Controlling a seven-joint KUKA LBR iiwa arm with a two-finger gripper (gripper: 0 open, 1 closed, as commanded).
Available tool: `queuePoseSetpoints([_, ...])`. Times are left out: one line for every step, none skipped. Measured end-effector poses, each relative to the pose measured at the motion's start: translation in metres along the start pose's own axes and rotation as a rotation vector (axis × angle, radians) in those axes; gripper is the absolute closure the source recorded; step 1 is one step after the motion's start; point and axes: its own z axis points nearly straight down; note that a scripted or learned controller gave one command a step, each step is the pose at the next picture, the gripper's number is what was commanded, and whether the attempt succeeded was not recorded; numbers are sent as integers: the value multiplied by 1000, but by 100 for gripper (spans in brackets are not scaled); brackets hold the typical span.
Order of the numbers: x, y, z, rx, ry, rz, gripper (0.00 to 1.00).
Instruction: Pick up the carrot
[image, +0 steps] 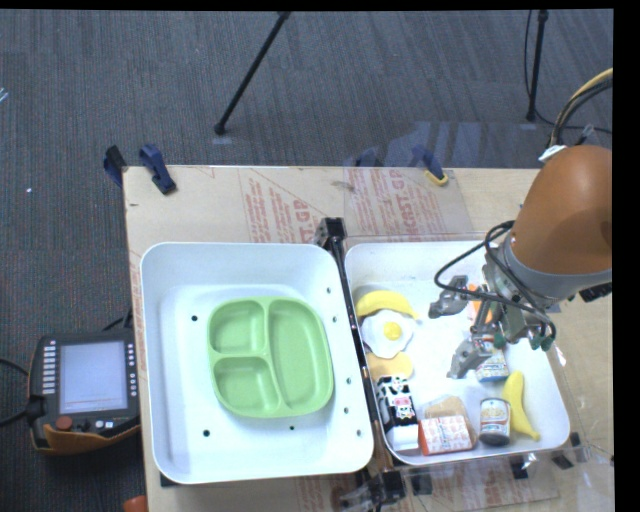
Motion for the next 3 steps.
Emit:
queuePoseSetpoints([-54, -66, -15, 3, -7, -34, 0])
queuePoseSetpoints([-90, -101, 123, -1, -1, 49, 0])
queuePoseSetpoints([-94, -99, 109, 0, -10, 43, 100])
